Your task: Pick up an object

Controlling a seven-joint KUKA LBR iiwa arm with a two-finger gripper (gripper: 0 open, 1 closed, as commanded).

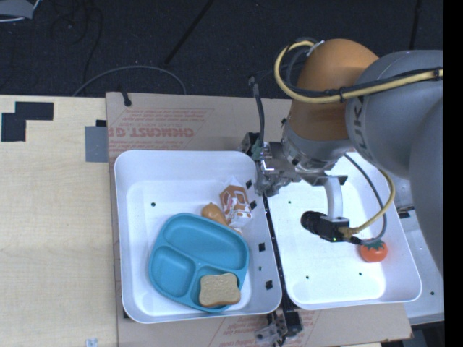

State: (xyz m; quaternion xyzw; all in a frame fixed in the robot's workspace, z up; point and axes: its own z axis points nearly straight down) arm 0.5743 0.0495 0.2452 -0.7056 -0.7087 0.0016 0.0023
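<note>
Bread slice (219,289): nearest to my camera, lying flat in the near right compartment of the blue divided plate (177,266).
Plate position: it fills the near half of the left bin (136,226) and is turned at an angle to the bin walls.
Orange-brown food piece (213,212): small and rounded, touching the plate's far rim. I can't make out exactly what it is from my feed.
Packet (236,202): crumpled white-and-orange wrapper just beside the food piece, close to the wall that the left bin shares with the right bin (325,277).
Tomato (373,251): red-orange with a green top, on the floor of the right bin near its right wall, well apart from everything in the left bin.
Gripper (265,173): over the seam between the two bins, toward their far end, near the packet and well apart from the tomato.
Grip state: I cannot tell whether it is released or clenched. That spot is dark and cluttered on my screen.
Arm (394,114): grey, with the orange band (336,67) above the wrist, reaching in from the right across the far side of the right bin.
Under the bins: a cardboard sheet (166,125) with red print, on the pale wooden bench (51,230).
</note>
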